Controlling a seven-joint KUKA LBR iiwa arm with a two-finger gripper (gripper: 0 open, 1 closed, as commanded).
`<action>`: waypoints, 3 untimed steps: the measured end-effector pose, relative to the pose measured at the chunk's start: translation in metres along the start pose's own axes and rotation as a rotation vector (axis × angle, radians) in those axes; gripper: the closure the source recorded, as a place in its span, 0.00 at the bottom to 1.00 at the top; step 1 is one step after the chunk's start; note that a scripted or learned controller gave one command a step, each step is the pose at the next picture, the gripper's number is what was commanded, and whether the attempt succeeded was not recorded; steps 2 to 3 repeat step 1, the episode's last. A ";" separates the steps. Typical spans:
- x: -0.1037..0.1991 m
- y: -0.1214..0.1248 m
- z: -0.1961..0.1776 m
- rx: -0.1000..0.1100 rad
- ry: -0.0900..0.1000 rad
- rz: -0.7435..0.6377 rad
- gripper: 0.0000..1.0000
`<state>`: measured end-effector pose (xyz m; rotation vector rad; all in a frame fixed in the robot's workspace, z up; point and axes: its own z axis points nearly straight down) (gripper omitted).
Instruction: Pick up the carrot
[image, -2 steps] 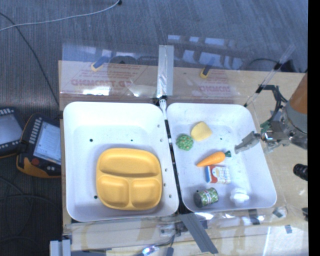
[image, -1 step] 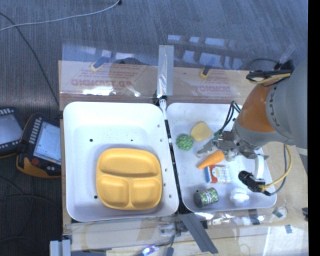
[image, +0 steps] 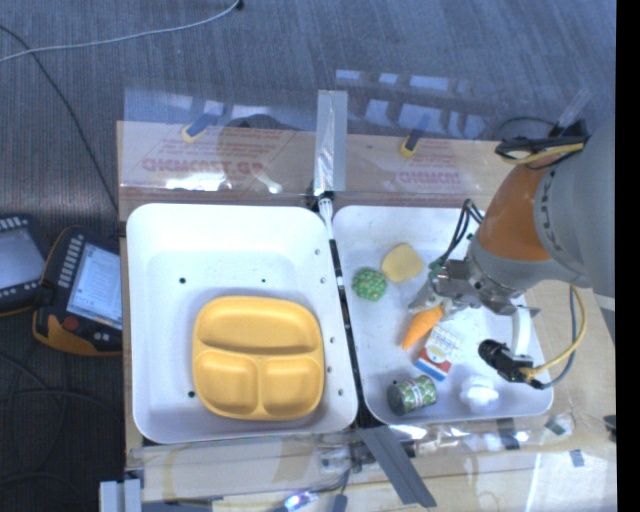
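Two shallow white bins sit side by side on the bench, meeting along a dark seam down the centre of the frame. The left bin (image: 160, 250) has broad bare floor along its upper and left walls, and one yellow divided tray (image: 258, 356) with three compartments lies in its lower middle. The right bin (image: 375, 400) is more crowded. One carrot (image: 421, 326) lies tilted in its middle, and the hand (image: 437, 291) hovers at the carrot's upper tip; whether its fingers are apart or together cannot be told. Around the carrot lie one pale yellow rounded item (image: 403, 262) above it, one green ball (image: 369, 284) to the upper left near the seam, one small red-and-white carton (image: 440, 352) just beside it at lower right, one green can (image: 412, 394) on its side near the bottom wall, and one white object (image: 481, 396) in the lower right corner. The grey arm (image: 560, 215) with its orange band covers the bin's upper right. One handheld controller (image: 82, 291) rests on the grey carpet (image: 300, 40) at the left edge of the frame.
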<state>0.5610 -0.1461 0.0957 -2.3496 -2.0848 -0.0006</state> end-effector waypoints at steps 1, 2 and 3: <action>0.092 -0.030 -0.112 0.003 -0.002 0.010 1.00; 0.092 -0.030 -0.112 0.003 -0.002 0.010 1.00; 0.092 -0.030 -0.112 0.003 -0.002 0.010 1.00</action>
